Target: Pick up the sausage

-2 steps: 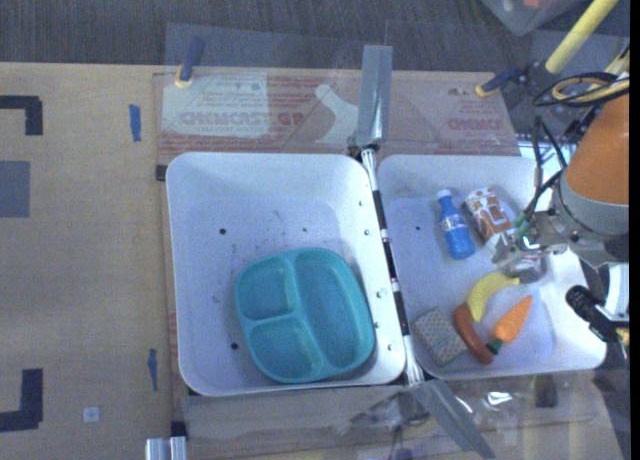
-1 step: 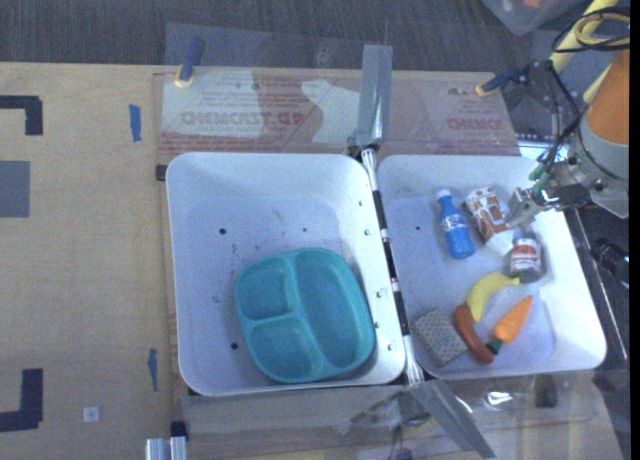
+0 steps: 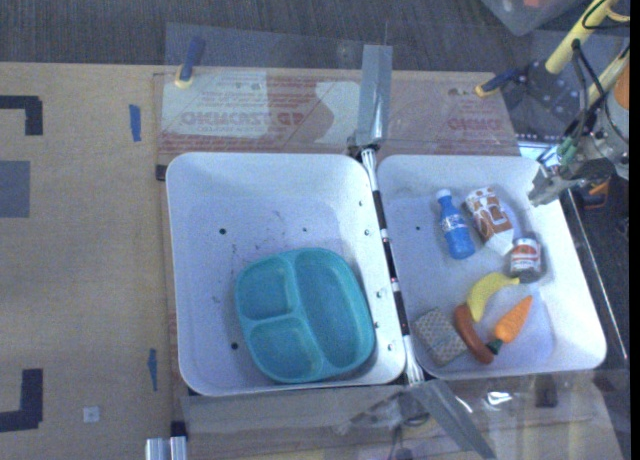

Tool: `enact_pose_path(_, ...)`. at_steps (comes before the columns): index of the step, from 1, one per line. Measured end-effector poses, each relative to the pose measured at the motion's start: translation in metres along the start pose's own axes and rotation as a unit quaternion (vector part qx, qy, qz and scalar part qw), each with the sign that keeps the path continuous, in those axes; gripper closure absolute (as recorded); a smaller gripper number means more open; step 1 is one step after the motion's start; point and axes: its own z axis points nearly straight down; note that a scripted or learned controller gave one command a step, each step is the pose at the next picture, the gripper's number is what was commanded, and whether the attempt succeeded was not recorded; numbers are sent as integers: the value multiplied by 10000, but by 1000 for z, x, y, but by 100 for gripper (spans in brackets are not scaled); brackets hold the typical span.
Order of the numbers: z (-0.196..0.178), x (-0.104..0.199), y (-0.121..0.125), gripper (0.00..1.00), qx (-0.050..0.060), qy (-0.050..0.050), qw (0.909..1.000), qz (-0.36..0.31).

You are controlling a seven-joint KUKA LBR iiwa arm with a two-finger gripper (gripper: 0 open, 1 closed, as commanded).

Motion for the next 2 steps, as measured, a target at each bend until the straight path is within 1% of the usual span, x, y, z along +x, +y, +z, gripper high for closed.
enact_pose_path(1,-45,-15,7,100,-3,-4,9997,252)
enact_pose_path(2,-16,-9,36,100,0,-1,10000,-67)
